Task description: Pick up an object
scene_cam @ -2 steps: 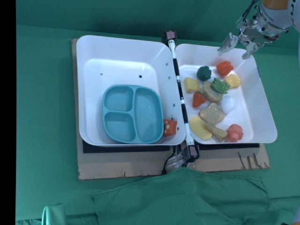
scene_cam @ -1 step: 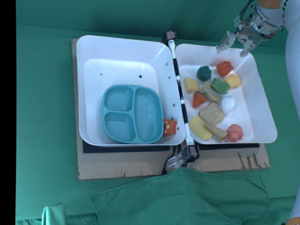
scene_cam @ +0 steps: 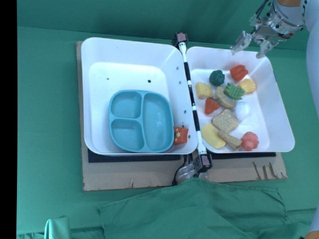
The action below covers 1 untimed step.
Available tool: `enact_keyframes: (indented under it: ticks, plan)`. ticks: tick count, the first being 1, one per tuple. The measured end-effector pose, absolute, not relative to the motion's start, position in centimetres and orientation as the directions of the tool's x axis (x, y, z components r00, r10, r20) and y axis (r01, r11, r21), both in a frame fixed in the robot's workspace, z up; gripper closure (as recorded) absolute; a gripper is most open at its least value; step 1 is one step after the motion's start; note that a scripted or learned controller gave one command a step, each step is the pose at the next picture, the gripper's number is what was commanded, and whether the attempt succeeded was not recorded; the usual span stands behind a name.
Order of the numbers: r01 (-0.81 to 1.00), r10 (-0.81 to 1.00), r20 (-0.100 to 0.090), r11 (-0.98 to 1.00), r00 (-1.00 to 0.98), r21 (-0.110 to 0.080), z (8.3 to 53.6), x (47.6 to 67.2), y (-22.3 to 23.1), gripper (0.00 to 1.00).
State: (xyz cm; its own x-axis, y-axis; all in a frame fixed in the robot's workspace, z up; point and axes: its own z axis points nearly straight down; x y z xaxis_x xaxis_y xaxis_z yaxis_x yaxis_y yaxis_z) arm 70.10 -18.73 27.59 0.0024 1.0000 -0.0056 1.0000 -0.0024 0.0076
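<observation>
Hovering with fingers spread wide and holding nothing, the end effector (scene_cam: 253, 42) risks closing on two crowded toys, like the red pepper (scene_cam: 239, 72) beside the corn (scene_cam: 247, 85)

Green cloth (scene_cam: 45, 108) covers the bench; brown cardboard sheet (scene_cam: 129, 180) underneath the bins; rumpled green fabric (scene_cam: 199, 210) in front.
</observation>
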Motion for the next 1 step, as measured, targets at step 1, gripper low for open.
enact_keyframes:
  ticks: [1]
  plan:
    - [1.0,1.0,-0.003,-0.003,0.003,-0.001,21.97,70.01,-18.69,0.0]
